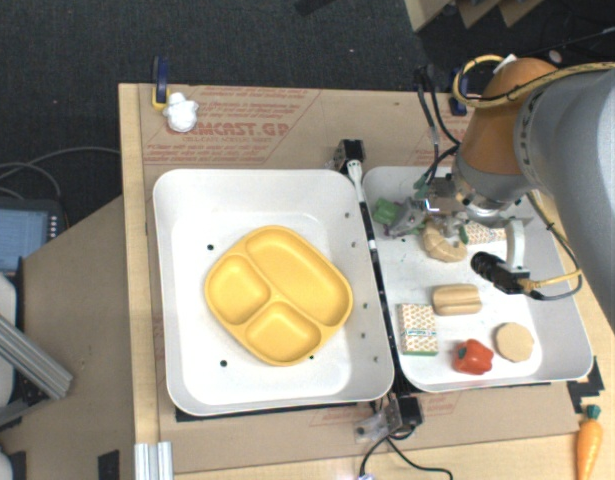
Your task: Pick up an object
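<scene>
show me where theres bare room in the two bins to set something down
Left bin: bare floor all round the yellow divided plate, widest along the top. Right bin: crowded by the gripper, tan block, patterned packet, red piece and round biscuit.

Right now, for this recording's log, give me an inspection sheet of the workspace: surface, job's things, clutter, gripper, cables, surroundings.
Surface: cardboard-topped bench bearing the left bin and the right bin, side by side.
Job's things: in the right bin, a tan lump under the wrist, a green piece, a tan block, a patterned packet, a red pepper and a round biscuit.
Clutter: yellow divided plate in the left bin; white clamp at the bench's far left corner.
Gripper: gripper low over the tan lump; grasp cannot be told.
Cables: yellow and black leads along the arm.
Surroundings: dark carpet; orange carrot off the bench's near right corner.
</scene>
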